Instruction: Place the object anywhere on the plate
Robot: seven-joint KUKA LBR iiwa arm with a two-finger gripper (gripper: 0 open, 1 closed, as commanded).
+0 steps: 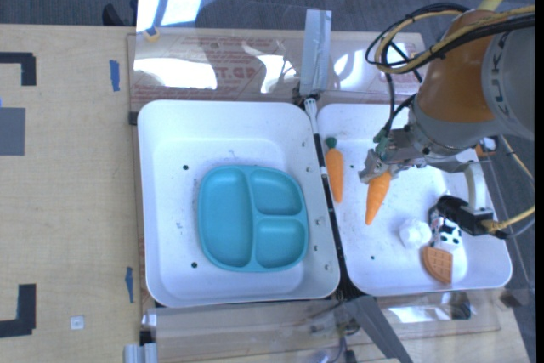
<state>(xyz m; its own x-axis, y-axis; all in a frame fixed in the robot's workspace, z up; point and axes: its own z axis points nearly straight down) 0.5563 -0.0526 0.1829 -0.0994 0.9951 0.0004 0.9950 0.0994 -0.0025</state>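
Here the claw (380,168) clamps a carrot's (376,195) top, hiding its upper end.

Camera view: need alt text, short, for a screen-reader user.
The gripper hangs over the right bin with a carrot at its tip, pointing down. The teal divided plate sits in the left bin. A second carrot lies by the divider; small toys lie front right.

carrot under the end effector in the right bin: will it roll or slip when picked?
The carrot is tapered and looks smooth, so it may slip toward its thin tip. Its round section suggests it would roll in an arc if nudged. It looks like a rigid toy, probably light. It hangs at the end effector.
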